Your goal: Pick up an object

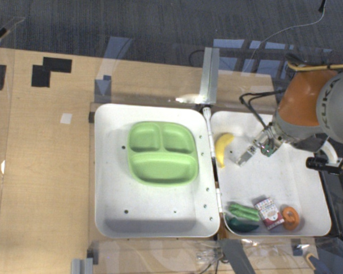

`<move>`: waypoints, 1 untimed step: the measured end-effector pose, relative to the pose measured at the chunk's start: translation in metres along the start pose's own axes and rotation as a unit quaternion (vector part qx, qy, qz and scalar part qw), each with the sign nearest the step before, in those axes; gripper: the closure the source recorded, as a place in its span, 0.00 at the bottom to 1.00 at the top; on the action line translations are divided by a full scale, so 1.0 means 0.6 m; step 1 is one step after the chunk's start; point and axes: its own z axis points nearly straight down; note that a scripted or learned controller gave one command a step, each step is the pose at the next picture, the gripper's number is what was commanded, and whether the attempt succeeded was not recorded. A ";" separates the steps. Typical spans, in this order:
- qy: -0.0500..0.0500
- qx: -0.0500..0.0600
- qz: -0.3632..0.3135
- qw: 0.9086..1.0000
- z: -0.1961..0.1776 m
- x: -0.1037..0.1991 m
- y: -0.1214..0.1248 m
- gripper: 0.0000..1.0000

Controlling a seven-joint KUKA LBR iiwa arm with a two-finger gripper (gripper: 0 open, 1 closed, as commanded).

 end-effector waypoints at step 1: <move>0.000 0.002 0.185 0.983 -0.002 0.007 -0.137 0.00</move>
